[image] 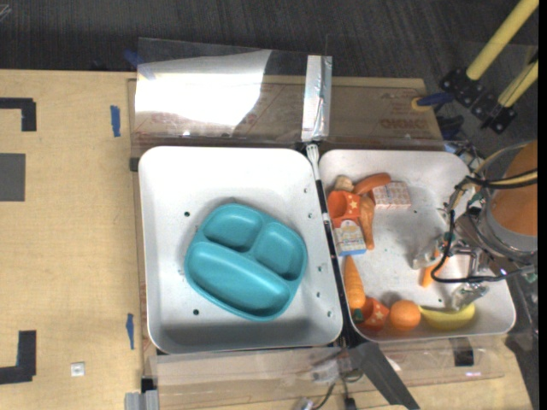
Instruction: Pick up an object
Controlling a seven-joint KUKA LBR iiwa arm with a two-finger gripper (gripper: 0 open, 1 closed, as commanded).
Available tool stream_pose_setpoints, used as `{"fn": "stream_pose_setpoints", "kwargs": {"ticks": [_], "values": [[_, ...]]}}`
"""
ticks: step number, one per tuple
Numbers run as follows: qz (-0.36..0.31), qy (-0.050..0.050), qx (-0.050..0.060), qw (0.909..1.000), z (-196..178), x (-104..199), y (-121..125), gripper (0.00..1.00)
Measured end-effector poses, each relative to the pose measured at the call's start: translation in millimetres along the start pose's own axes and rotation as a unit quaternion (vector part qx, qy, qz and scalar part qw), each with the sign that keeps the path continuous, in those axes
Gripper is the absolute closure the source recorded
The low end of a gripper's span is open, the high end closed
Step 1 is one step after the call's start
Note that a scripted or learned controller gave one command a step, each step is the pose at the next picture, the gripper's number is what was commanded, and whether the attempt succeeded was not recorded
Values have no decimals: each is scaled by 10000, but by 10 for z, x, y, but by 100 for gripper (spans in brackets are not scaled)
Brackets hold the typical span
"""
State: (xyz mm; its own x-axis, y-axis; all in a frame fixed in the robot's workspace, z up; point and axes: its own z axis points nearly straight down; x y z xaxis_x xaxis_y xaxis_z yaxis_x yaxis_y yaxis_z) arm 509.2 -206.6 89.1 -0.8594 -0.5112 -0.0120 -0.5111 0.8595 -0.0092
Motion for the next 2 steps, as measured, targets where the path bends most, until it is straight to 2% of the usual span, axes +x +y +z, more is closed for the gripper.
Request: {"fn": "stream_pose_setpoints", "kwargs": {"ticks": [1,2], "values": [[-547,-35,52,9985,-30,52,161,0],[-693,-20,37,9976,-22,-38,287,0]]}}
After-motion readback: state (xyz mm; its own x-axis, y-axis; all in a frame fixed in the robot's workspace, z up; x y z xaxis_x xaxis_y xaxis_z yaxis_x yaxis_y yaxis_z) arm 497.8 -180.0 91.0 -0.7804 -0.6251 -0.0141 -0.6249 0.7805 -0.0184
